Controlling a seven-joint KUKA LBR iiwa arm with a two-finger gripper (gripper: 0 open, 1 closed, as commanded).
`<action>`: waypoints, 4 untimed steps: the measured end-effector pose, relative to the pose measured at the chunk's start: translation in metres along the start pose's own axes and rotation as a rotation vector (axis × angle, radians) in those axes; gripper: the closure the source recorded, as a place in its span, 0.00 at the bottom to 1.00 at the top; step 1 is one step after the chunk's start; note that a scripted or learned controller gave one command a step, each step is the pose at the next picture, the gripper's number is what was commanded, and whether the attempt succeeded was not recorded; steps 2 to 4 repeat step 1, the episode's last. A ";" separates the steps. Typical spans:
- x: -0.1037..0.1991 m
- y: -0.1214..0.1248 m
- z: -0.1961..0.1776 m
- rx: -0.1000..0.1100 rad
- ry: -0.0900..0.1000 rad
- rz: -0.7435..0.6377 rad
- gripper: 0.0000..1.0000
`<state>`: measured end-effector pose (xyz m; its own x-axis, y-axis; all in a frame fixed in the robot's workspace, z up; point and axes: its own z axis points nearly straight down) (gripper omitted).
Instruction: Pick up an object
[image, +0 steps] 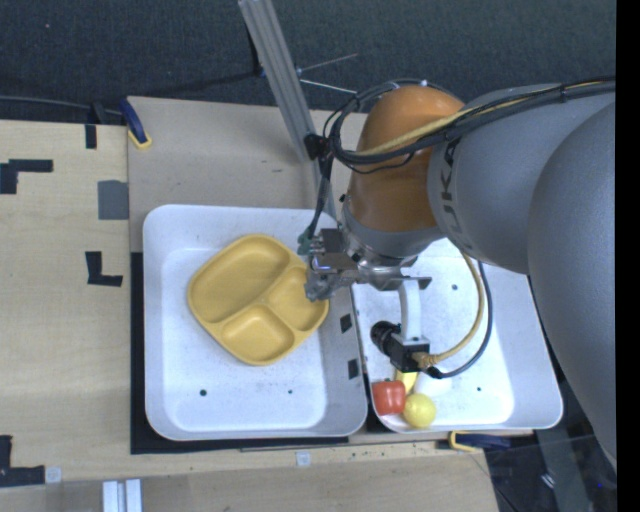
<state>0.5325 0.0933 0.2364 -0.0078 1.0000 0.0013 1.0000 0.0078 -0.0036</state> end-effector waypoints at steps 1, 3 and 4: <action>-0.004 0.001 0.000 -0.001 -0.002 0.005 0.00; -0.004 0.001 0.000 -0.001 -0.002 0.005 0.00; -0.004 0.001 0.000 -0.001 -0.002 0.005 0.00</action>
